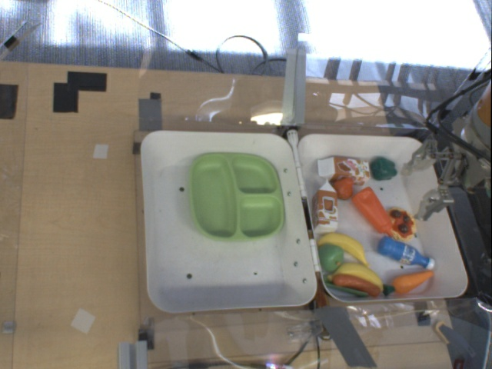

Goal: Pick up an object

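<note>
The gripper (435, 181) is positioned at the right bin's (455, 271) 3 o'clock rim, its grasp state indeterminable. Toy food, including the orange bottle (372, 210), lies clustered within, untouched.

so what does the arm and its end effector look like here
The end effector is pale grey metal with thin, bare fingers, hard to make out against the white bin. Black cables loop down to it, and a patch of the arm's orange band sits at the frame's edge.
</note>
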Controlling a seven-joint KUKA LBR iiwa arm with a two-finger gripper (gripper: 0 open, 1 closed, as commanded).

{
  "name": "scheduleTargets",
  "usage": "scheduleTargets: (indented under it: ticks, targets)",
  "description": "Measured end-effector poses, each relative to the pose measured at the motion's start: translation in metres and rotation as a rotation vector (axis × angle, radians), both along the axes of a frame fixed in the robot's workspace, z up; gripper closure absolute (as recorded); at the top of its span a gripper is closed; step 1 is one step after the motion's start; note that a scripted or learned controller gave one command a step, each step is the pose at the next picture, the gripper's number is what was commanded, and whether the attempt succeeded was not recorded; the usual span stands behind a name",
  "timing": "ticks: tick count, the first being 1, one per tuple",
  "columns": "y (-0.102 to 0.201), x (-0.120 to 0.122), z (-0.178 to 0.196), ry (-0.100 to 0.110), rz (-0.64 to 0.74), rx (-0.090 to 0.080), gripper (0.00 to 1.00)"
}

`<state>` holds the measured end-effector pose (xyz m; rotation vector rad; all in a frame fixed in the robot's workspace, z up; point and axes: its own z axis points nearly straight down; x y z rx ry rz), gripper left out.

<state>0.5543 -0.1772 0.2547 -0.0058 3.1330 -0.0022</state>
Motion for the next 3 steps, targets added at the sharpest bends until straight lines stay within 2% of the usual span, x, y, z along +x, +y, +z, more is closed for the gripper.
scheduleTargets:
  ticks: [1, 2, 3]
  targets:
    - [0.042, -0.007, -0.141, 0.013, 0.028, 0.005, 0.0]
    - [0.021, -0.015, -0.165, -0.004, -0.145, 0.002, 0.0]
    - [0.022, -0.011, -0.151, -0.016, -0.137, 0.001, 1.0]
